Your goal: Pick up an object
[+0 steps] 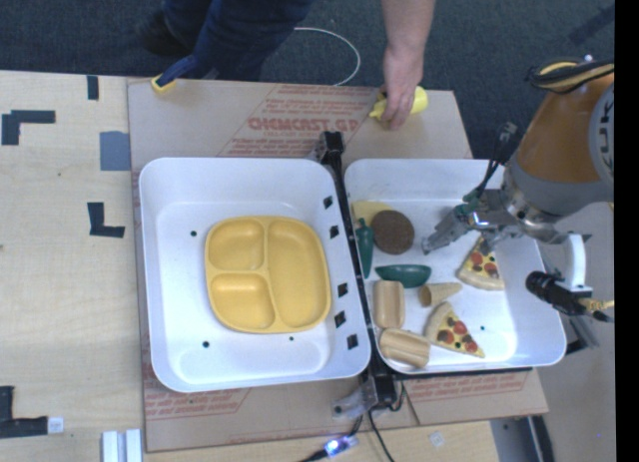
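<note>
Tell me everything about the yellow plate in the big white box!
The yellow divided plate looks like smooth plastic, a rounded square with three compartments: one long section along its right side and two smaller ones on its left. It lies flat, right way up, turned slightly askew, near the middle of the left white bin. Nothing sits in its compartments, and nothing touches it except the bin floor beneath it. The toy food lies in the other bin, and the gripper is over there too.
</note>
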Tool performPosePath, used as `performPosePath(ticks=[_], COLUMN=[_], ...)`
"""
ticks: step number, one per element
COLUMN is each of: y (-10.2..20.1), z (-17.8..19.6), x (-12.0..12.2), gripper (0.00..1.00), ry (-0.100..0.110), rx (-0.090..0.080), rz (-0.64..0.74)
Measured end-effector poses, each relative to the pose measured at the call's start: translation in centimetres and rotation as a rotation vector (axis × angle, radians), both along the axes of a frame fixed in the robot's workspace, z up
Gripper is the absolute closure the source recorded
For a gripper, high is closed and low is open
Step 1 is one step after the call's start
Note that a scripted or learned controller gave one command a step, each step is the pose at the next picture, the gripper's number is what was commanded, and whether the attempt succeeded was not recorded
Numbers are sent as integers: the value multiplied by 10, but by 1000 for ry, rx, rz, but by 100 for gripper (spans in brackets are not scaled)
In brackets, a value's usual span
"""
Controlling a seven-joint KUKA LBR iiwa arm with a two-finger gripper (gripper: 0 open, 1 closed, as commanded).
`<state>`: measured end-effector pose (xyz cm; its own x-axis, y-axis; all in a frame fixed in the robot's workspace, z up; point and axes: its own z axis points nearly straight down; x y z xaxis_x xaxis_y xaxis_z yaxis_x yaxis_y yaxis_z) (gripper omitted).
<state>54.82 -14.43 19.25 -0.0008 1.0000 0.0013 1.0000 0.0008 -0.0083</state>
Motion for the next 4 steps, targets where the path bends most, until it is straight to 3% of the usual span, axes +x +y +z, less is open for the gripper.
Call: performPosePath(ticks=[2,3,4], y=[2,1,9], z=[-110,-97,-46], x=[3,4,-3], gripper=[0,100,100], ry=[-7,-10,-11], rx=[-2,-3,-1], rz=[2,1,1])
